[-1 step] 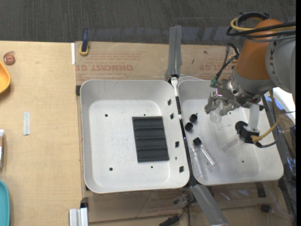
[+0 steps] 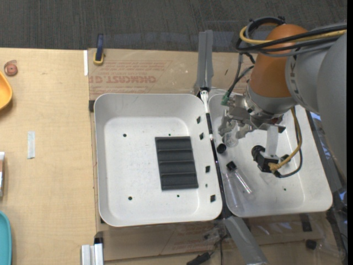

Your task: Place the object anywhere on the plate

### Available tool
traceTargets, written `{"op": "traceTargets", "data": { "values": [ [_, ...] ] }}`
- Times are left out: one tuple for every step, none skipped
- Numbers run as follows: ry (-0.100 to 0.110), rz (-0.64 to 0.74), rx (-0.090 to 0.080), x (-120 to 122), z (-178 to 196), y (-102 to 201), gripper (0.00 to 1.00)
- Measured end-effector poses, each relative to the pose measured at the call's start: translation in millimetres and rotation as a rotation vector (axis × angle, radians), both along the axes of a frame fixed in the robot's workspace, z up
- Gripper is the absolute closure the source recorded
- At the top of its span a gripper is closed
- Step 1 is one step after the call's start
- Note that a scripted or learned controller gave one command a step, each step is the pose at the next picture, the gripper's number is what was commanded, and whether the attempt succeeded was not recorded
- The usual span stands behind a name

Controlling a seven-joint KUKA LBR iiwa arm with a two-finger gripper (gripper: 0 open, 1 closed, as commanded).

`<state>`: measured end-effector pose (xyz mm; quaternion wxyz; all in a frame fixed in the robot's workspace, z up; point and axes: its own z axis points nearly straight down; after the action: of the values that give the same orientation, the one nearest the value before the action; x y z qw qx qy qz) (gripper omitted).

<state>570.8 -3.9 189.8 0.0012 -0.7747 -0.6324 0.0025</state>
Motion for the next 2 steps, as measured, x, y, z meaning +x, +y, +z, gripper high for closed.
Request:
{"op": "traceTargets", "data": {
  "values": [
    [-0.001, 0.242, 0.001, -34, 20, 80, 1.0],
    [-0.001, 0.379, 0.001, -87, 63, 120, 1.0]
  ]
}}
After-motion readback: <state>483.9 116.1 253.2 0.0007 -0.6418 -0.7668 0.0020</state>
